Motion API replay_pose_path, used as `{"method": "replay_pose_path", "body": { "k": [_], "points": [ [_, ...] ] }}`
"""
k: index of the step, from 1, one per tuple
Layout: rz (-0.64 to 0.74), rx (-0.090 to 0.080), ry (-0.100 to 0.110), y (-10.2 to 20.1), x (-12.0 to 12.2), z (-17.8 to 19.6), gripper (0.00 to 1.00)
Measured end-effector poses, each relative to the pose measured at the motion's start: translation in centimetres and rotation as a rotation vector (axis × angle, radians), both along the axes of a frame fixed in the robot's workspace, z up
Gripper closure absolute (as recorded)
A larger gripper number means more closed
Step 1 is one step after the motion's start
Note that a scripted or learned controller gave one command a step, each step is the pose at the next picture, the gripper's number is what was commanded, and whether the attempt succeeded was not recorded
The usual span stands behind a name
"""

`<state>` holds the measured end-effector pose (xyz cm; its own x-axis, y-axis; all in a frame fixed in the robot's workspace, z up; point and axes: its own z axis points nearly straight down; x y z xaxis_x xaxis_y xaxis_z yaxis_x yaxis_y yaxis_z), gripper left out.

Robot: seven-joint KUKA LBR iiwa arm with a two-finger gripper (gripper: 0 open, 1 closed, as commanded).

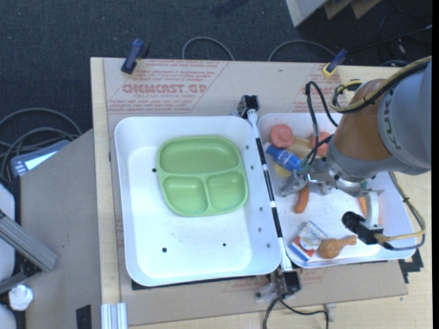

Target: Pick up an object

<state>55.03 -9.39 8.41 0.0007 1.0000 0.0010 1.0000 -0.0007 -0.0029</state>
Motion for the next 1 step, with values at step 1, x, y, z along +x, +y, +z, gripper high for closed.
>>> {"method": "replay_pose_path", "body": {
  "k": [1],
  "points": [
    [-0.001,-0.001,-0.002,-0.02,0.05,1.01,1.0]
  ]
}}
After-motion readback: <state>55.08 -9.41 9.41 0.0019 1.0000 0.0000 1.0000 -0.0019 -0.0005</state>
